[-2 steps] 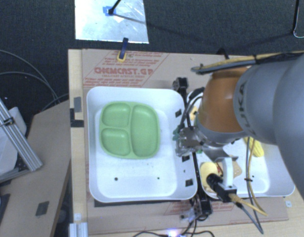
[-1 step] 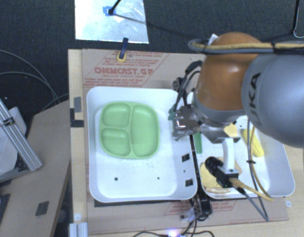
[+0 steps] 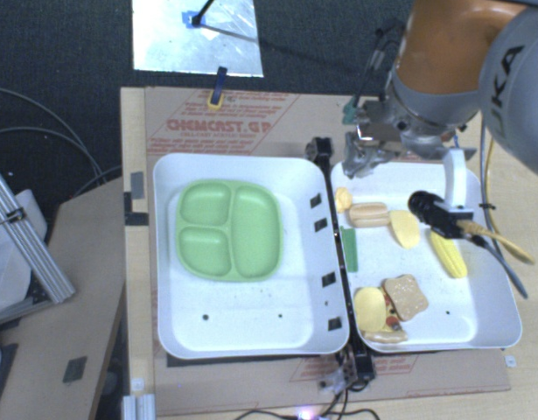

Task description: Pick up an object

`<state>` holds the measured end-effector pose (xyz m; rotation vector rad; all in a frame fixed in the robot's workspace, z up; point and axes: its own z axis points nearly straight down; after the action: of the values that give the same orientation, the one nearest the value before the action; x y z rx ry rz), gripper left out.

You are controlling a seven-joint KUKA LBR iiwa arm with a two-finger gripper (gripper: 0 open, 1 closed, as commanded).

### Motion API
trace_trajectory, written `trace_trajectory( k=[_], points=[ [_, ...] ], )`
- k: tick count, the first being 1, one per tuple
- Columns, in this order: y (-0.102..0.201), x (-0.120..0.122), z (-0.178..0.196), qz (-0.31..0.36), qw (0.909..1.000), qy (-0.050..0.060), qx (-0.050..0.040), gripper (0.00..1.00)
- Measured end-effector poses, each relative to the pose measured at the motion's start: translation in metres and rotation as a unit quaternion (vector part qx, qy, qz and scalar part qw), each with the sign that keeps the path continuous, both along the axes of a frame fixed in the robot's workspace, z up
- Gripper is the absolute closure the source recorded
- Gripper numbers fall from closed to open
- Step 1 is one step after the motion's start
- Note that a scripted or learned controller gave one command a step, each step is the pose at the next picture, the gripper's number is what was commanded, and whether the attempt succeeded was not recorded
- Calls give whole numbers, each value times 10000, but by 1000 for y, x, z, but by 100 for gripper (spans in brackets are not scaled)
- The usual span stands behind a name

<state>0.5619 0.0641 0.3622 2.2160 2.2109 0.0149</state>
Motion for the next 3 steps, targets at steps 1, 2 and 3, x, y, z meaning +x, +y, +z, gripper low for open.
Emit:
trace_trajectory(
  k=[1,2,3],
  points=[
    [29,20,-188,26,9999,132,0,100],
    [33,-44,-73,39,10000,41,24,100],
    [82,-27,-219,50,9999,123,2,100]
  ],
)
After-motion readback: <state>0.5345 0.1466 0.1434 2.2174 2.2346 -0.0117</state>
